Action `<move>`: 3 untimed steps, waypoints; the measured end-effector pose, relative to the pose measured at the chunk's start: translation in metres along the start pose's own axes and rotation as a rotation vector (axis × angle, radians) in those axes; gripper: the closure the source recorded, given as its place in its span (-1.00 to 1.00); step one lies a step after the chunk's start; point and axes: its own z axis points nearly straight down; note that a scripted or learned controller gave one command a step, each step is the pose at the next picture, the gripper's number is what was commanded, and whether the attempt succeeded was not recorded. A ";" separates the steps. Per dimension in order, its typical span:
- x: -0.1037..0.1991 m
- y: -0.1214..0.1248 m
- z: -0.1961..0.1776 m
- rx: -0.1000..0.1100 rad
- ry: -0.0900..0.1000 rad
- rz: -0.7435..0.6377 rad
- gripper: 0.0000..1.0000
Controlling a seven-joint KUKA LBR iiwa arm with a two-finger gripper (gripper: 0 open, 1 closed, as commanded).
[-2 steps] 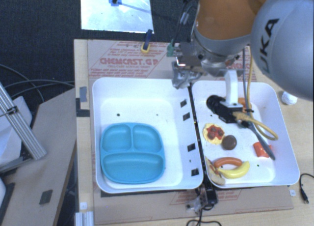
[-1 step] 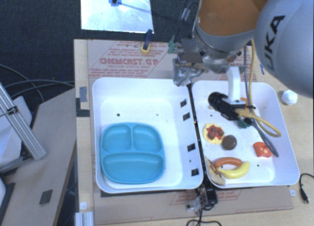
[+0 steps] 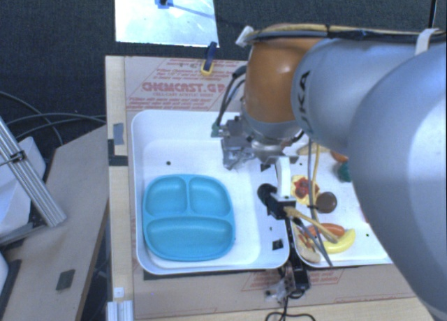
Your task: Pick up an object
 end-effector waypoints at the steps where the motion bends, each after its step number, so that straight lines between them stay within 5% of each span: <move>1: -0.051 0.080 0.025 -0.019 0.001 0.003 1.00; 2: -0.025 0.059 0.028 -0.015 0.005 -0.005 1.00; 3: 0.037 0.096 0.022 -0.021 0.007 -0.010 1.00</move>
